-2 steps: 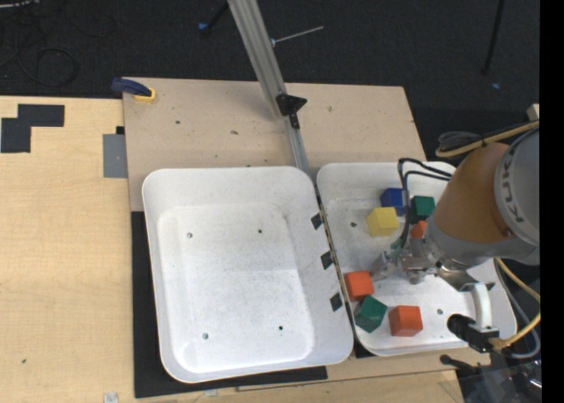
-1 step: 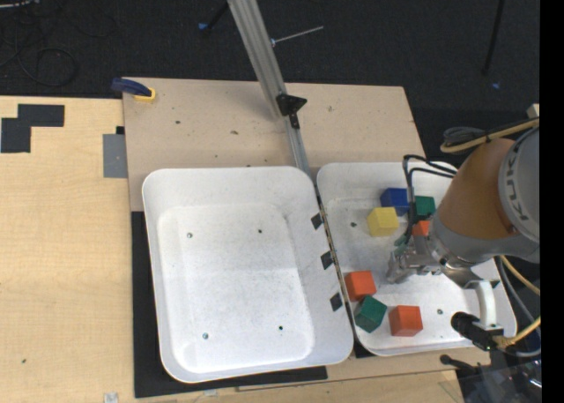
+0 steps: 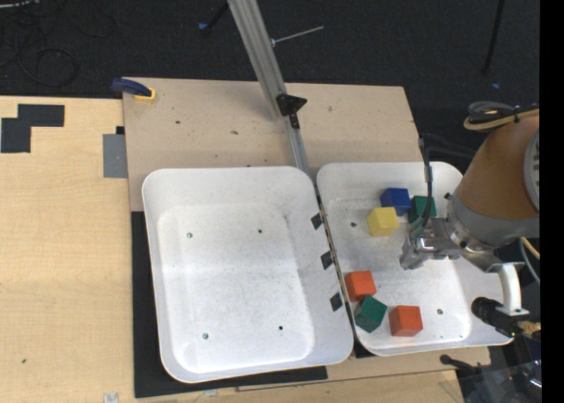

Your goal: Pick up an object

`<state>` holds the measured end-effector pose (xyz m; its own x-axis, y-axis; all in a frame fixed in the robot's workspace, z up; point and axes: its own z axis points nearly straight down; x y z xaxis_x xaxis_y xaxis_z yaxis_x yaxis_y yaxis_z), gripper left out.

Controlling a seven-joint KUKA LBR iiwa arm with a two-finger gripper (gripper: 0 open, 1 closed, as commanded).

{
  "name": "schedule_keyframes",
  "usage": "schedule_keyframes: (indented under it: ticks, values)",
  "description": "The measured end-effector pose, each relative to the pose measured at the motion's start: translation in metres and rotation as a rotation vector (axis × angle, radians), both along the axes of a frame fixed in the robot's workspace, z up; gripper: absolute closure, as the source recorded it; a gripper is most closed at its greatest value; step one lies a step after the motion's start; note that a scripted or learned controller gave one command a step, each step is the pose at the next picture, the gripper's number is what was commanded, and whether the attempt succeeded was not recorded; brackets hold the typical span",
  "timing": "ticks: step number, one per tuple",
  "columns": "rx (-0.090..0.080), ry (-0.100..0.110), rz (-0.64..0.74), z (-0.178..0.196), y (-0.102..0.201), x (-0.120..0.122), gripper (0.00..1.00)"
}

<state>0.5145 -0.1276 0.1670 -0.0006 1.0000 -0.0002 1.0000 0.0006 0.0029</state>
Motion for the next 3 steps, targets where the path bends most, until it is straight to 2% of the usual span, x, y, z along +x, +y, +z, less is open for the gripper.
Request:
schedule_keyframes:
  ticks: [1,2,3]
  values:
    - [0.0,0.0,0.0,0.052,-0.001,0.001,1.0]
    - [0.003,0.007,0.003,0.044,0.054,0.01,1.0]
    - [0.003,0.004,0.005,0.057,0.108,0.016,1.0]
